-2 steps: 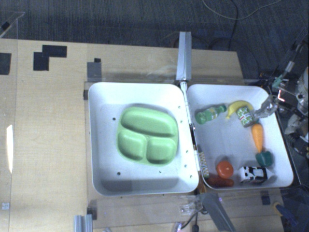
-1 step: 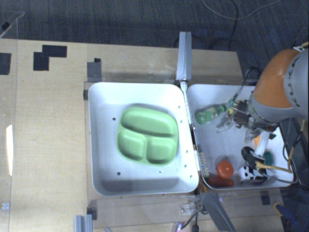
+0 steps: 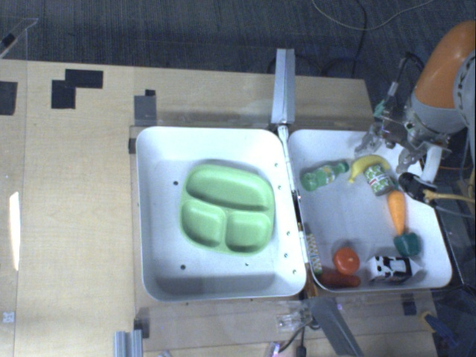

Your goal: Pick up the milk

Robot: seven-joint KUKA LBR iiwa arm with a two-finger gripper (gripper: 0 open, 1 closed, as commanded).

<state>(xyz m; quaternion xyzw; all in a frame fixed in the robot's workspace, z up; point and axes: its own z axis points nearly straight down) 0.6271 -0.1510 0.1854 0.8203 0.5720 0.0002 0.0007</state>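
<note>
Gripper (image 3: 401, 146) at upper right of frame, above the far right corner of the right bin (image 3: 327, 222); metal linkages and cabling visible, finger spacing unreadable, nothing seen held. Just beside it: curved yellow banana (image 3: 364, 163) touching a small green-labelled can (image 3: 378, 178), label text too small to read. Left of those, a clear green plastic bottle (image 3: 324, 175) lying on its side. Orange tapered carrot (image 3: 398, 211) along the right wall, teal block (image 3: 407, 243) below it. Milk (image 3: 391, 268), a black-and-white cow-patterned carton, lying at lower right corner of the same bin, well apart from the gripper. Glossy red-orange rounded item (image 3: 344, 263) to its left. Left bin (image 3: 160, 222) holding a green three-compartment moulded tray (image 3: 227, 207).
</note>
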